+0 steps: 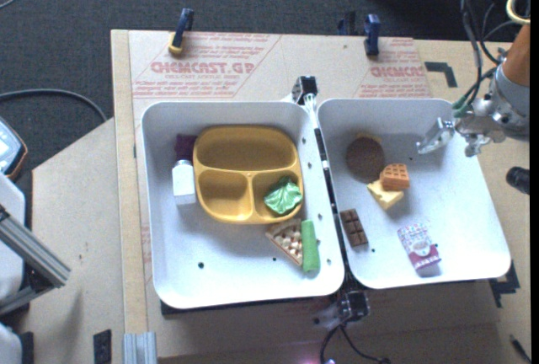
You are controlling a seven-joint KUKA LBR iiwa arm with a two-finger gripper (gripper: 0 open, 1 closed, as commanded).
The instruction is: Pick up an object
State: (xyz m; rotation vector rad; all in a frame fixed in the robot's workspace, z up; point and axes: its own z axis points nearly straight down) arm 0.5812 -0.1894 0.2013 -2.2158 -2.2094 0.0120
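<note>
Tray [221, 153] in left bin [160, 253]

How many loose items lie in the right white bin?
5: round brown cookie, small orange waffle, yellow cheese wedge, brown chocolate bar, pink carton. Others may be hidden.

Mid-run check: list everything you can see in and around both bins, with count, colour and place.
bins: 2, white, side by side on the bench; left bin, right bin
tray: 1, yellow, divided, left bin
lettuce: 1, green, in tray's lower right compartment
bottle: 1, white, left of tray
purple item: 1, above bottle, partly hidden
pizza slice: 1, tan, below tray
green stick: 1, beside pizza slice
patty: 1, brown, right bin
waffle: 1, orange, on the cheese
cheese: 1, yellow, below patty
chocolate: 1, brown, right bin's left edge
carton: 1, pink, right bin's lower part
clamps: 2, blue, bench's far edge
tool: 1, grey, over right bin's upper right
</note>
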